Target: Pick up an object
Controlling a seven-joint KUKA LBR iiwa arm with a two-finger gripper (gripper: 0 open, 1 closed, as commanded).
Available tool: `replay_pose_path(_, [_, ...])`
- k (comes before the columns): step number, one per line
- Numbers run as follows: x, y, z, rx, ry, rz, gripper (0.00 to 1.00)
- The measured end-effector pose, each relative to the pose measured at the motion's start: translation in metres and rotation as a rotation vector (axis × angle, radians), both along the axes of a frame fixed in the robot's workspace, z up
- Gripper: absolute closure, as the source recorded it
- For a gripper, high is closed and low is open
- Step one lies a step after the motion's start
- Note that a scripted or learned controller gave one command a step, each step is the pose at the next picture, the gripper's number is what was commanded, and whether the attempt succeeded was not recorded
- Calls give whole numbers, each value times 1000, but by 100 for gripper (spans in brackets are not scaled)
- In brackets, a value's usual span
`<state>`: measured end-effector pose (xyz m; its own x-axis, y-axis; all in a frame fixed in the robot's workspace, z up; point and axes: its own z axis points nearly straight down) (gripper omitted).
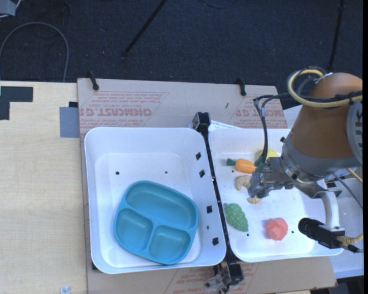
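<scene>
Over on the right side, the grey arm with its orange band (321,124) was hunched low over the right bin (294,250), so I'd call this the reach-and-close-in step. Left bin (101,146) held a glossy blue divided plate (156,221), smooth plastic with three compartments. The gripper (255,193) sat just beside a pale lumpy object (241,180) and near an orange carrot-shaped toy (245,165); honestly couldn't tell how far open it was or whether it had anything. A bumpy green leafy piece (236,216) and a round pink-red one (277,228) lay apart. Next move probably needs a clean descent onto one item.
</scene>
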<state>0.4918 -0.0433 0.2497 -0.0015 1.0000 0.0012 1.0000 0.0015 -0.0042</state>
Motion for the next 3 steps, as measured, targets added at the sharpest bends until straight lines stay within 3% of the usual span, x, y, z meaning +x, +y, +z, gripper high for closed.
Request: replay_pose_path(3, [11,129,-7,-1,0,1,100])
